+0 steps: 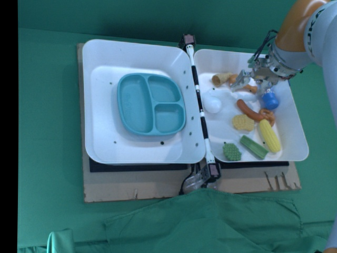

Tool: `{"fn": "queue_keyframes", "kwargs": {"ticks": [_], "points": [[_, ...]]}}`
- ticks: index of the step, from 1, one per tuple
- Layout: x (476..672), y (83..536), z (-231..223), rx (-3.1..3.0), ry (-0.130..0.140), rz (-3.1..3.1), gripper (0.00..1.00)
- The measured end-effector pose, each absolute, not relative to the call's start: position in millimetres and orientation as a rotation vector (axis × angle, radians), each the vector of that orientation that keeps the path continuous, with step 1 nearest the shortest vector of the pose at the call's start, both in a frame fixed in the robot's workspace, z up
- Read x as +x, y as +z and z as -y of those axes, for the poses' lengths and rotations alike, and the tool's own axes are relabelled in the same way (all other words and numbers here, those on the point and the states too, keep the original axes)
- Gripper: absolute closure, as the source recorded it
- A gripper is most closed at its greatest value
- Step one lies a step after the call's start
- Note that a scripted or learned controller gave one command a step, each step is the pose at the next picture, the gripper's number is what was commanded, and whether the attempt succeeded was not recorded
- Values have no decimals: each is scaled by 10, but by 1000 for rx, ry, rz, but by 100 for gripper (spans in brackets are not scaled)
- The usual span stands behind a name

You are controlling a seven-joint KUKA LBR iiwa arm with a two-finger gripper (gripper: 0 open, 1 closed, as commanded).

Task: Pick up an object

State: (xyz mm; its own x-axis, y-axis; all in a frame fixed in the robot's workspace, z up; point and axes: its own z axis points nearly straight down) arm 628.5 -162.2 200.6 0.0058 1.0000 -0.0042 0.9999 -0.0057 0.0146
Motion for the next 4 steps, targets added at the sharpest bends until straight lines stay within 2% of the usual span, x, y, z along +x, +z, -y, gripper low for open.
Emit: {"fn": "queue_keyframes", "kwargs": {"ticks": [1, 2, 3, 4], "points": [[6299, 2141, 1637, 2217, 17, -2197, 100], [6297, 2136, 1637, 2218, 16, -2197, 0], [5949, 2260, 1514, 2225, 1, -2215, 0], [6631, 1981, 1790, 2216, 9, -2217, 0]]}}
